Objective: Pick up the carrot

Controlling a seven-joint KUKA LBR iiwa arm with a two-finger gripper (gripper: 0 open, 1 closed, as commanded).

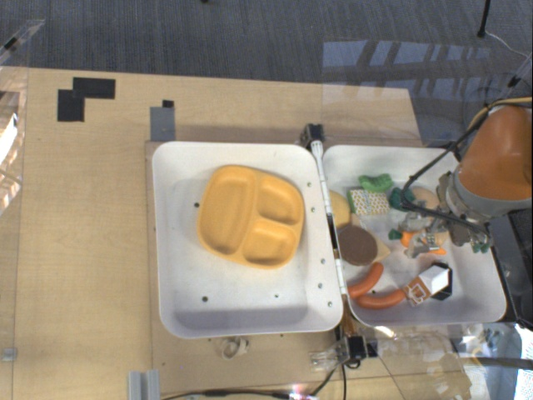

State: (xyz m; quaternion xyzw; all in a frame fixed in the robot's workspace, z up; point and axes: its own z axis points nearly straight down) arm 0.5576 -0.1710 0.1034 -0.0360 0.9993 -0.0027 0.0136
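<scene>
Carrot, right bin: small, orange, axis unclear beneath gripper.
Claw state: cannot tell; bin centre crowded.

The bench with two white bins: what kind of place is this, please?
Probably a robot lab. The arm reaches over a bin of toy food, a yellow plate lies in the other bin, and stand legs stand on grey carpet.

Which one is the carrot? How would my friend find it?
Look in the right-hand white bin, under the gripper of the grey and orange arm. The small orange carrot lies there, right of the round brown patty. It is shorter and brighter orange than the long reddish sausage below.
</scene>
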